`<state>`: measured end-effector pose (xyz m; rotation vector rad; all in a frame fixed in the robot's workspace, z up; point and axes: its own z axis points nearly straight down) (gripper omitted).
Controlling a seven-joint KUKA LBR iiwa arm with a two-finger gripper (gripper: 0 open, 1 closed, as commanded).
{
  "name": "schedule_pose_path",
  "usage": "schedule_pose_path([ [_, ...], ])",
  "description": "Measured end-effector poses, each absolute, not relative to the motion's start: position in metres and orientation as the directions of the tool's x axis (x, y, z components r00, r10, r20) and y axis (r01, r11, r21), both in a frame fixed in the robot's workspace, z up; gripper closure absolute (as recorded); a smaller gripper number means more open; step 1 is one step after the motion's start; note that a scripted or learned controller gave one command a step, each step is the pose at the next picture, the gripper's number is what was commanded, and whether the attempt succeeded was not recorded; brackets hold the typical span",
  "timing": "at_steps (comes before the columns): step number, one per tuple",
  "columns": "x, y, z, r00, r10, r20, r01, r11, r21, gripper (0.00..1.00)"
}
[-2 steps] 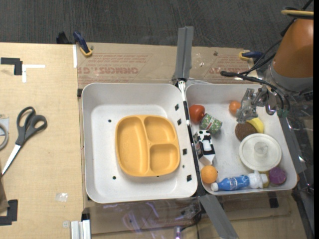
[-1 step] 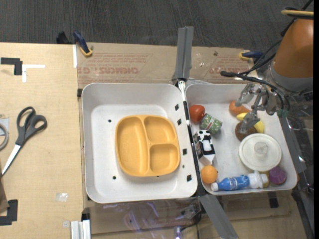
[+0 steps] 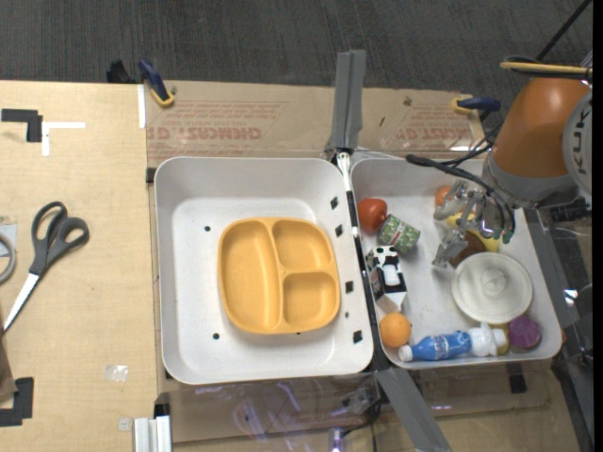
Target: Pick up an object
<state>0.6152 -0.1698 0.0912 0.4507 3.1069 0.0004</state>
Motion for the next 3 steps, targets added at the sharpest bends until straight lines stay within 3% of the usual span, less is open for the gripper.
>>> schedule_pose_path([
  [1,0.628,-0.125,0.091,-0.909,0.417,-0.001,0.417,0.909,0.001,0.00],
  [2,0.632,-0.103,0.090,-0.946,0.323,0.001,0.323,0.946,-0.001,0.00],
  [3,0.614,-0.196,0.092,-0.934,0.356,-0.001,0.356,0.934,-0.001,0.00],
])
